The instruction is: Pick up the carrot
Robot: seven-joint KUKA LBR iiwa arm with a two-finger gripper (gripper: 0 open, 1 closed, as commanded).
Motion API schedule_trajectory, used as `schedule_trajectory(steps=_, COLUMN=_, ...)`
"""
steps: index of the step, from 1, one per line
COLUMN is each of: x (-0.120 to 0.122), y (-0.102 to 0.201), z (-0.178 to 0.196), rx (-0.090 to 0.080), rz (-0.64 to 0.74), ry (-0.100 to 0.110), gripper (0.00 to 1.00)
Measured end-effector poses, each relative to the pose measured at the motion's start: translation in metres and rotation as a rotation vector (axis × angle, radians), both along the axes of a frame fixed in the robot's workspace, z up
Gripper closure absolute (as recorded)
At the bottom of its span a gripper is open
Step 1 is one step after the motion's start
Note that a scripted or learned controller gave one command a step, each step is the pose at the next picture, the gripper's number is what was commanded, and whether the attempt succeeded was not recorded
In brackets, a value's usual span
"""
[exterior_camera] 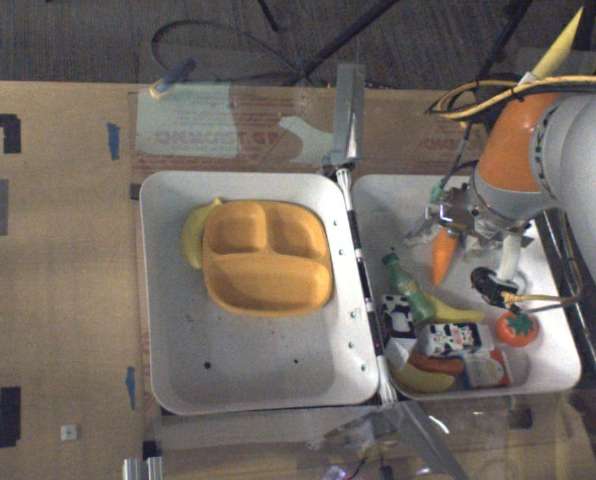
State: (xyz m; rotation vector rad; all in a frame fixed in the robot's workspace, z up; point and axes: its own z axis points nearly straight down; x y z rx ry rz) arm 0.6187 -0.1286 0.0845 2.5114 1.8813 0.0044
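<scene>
The orange carrot (444, 258) is in the right bin (558, 368), near its upper middle, with its thin tip pointing toward the front. My gripper (452, 230) sits right over the carrot's thick end, and the fingers are shut on that end. The grey arm with its orange band (518, 153) comes in from the right and hides the bin's far right corner.
Just in front of the carrot lie a green bottle (403, 283), a banana (456, 313), a small milk carton (450, 339), a red tomato (517, 329) and a hot dog (430, 373). The left bin (178, 348) holds an orange divided tray (268, 258) over a yellow item (193, 236).
</scene>
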Motion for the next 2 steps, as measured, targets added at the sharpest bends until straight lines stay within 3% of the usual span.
schedule_trajectory(steps=1, x=0.001, y=0.000, z=0.009, rx=-0.002, rz=0.002, ry=0.000, gripper=1.00)
schedule_trajectory(steps=2, x=-0.002, y=0.038, z=0.136, rx=0.000, rz=0.220, ry=0.006, gripper=1.00)
